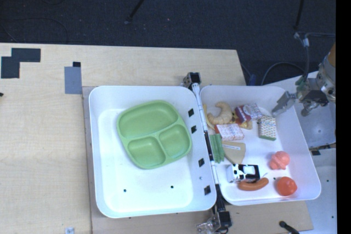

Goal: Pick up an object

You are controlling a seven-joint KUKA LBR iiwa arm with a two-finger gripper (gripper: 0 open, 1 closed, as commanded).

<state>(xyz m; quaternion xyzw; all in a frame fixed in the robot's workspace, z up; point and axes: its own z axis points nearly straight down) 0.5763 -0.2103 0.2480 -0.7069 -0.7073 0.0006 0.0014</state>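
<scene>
While it hangs over the right bin's (307,172) far right rim, the gripper (299,100) is spread open, holding and touching nothing; the toys (258,150) lie in that bin.

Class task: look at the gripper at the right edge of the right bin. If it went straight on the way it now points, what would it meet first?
The gripper points left, toward the right bin. Going straight on, it would probably meet the small checked packet first, though depth is unclear from this slanted view, so it might pass above it.
</scene>
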